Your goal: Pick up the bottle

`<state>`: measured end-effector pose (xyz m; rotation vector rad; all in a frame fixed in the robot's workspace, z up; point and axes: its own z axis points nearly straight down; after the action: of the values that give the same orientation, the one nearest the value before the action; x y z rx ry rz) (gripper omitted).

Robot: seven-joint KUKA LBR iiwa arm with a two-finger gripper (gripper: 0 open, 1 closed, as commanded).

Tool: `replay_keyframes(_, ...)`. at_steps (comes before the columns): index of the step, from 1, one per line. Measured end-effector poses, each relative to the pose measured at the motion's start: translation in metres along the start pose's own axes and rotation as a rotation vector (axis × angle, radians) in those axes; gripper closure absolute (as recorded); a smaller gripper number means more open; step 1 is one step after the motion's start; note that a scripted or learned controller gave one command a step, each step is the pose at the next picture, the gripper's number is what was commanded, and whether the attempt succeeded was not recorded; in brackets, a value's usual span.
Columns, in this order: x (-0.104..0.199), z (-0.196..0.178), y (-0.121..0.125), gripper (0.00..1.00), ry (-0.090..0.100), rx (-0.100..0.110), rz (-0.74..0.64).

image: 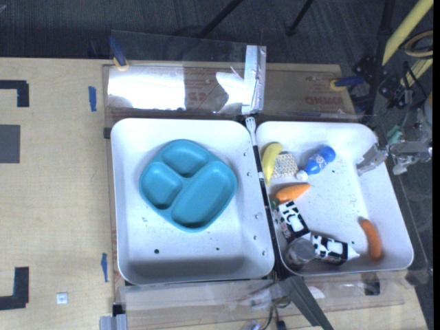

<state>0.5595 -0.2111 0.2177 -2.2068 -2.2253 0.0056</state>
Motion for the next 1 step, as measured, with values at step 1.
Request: replay_keyframes(1, -0.0122, 0.0474, -0.0323, 0.0, 0.0, -0.002, -0.541)
